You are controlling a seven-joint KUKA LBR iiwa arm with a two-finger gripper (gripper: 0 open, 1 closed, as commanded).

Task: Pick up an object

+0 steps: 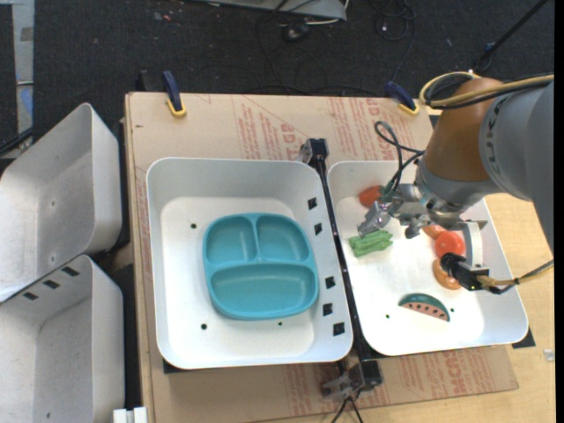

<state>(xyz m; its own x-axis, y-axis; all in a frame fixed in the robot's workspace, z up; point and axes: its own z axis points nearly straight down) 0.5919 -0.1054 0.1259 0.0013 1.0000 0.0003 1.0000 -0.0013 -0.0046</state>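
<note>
My gripper (389, 226) hangs over the left half of the right bin (502, 329), open with nothing between its fingers. A green piece (370, 243) lies on the bin floor just below and left of the left fingertip (368, 226). A small orange-red piece (370, 196) sits behind the gripper, partly hidden by it. To the right lie a red piece (449, 241) and an orange ring-shaped piece (446, 274). A watermelon slice toy (425, 307) rests toward the bin's front.
The left bin (167, 324) holds a teal divided plate (260, 265) in its middle. A black divider (333, 254) runs between the bins. Two tilted white bins (53, 192) stand off the bench at the far left. Blue clamps (174, 91) grip the bench's back edge.
</note>
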